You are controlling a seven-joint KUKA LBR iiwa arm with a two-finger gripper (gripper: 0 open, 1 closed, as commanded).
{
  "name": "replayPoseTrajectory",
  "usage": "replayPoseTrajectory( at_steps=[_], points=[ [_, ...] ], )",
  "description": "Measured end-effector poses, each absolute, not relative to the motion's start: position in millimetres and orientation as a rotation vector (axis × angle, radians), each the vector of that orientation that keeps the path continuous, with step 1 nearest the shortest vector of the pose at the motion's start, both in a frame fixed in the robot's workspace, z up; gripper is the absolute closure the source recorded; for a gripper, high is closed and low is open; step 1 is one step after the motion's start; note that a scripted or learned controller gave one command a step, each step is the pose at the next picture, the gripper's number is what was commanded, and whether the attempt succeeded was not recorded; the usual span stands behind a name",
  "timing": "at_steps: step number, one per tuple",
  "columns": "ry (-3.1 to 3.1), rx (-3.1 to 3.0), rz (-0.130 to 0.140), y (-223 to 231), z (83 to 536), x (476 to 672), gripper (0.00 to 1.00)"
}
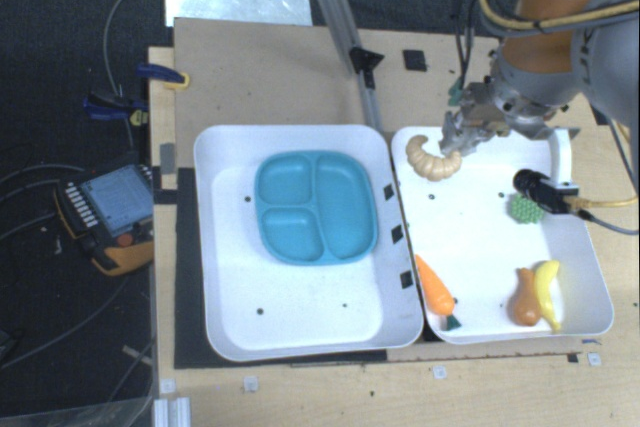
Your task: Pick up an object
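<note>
Nearest, well below the tool (452, 147), lies an orange carrot (434, 284). Just beneath the tool sits a pale, curved croissant (431, 162), touching it; tool's grip cannot be told.

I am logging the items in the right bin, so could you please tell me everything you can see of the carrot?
The carrot is a small orange toy, seemingly plastic, with a dark green stub at its lower end. It lies flat on a slant at the left edge of the right bin, its tip pointing up-left against the bin's left wall and its green end toward the front rim. No other object touches it.
</note>
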State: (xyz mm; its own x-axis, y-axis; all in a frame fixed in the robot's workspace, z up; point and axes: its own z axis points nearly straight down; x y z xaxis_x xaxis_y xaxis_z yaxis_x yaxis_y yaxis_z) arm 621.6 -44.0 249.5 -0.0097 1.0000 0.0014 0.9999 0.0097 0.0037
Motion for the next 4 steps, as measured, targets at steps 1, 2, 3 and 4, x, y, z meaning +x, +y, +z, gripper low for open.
replayPoseTrajectory(
  at_steps=[1, 2, 3, 4],
  points=[
    [2.231, 2.209, 0.006, 4.9, 254.0, 635.8, 1.0],
    [2.23, 2.21, 0.005, 51.4, 254.4, 646.2, 1.0],
    [2.233, 2.21, 0.003, 108.0, 232.4, 652.8, 1.0],
    [2.227, 2.214, 0.003, 104.4, 233.8, 653.0, 0.0]
  ],
)
